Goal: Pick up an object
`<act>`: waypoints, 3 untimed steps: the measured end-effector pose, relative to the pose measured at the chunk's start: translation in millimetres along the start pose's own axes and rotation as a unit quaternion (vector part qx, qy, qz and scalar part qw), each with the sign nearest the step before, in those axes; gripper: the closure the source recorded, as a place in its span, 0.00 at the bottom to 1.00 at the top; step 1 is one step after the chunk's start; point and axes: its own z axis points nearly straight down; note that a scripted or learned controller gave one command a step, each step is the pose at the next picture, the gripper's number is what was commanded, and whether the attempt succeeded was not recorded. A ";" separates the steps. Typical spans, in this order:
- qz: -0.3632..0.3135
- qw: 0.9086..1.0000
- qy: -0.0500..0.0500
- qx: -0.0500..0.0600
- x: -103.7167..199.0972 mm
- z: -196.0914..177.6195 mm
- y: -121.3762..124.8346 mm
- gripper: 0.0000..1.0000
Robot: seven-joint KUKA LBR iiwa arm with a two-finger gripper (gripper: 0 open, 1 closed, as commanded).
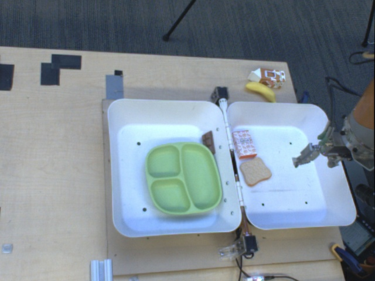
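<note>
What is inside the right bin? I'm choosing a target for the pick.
In the right bin lie a bread slice and a red-and-white packet. The claw covers a small patch of floor.

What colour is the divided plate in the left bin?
Light green plate, clearest in the camera view.

Glossy green plastic tray [183, 178], smooth white bins [176, 113], pale wood bench [53, 174]

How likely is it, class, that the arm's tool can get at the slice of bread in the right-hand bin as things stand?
Probably yes. The tool hangs over the right bin, and the bin floor between it and the slice of bread looks bare. The red-and-white packet lies just beyond the bread, off that path.
</note>
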 end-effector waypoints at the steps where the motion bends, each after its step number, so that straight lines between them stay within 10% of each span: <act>1: 0.001 1.000 0.000 0.000 11.5 118.1 -23.5 0.00; 2: 0.001 1.000 0.000 -0.002 11.9 107.4 -21.9 1.00; 3: 0.001 1.000 0.000 -0.001 11.8 107.4 -22.0 0.00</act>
